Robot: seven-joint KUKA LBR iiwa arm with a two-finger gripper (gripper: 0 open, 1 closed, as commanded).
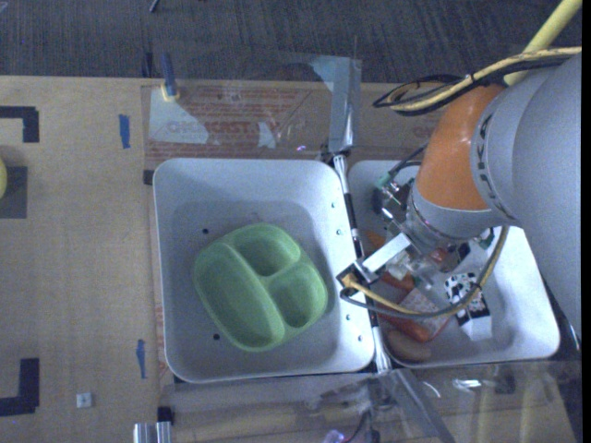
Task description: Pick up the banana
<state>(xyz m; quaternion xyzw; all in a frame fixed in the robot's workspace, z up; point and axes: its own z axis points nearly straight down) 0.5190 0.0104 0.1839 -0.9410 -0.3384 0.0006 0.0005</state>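
Arm (517,155) bent down into right bin (536,340); hand (416,284) low among clutter, grip state unclear.

One camera sits fixed above the bench (74,275), looking down at a slant. It is set far enough back to take in both white bins, the left bin (175,201) whole and the right bin (526,326) partly behind the arm (517,146), which enters from the right. A strip of dark floor (277,26) runs along the top.
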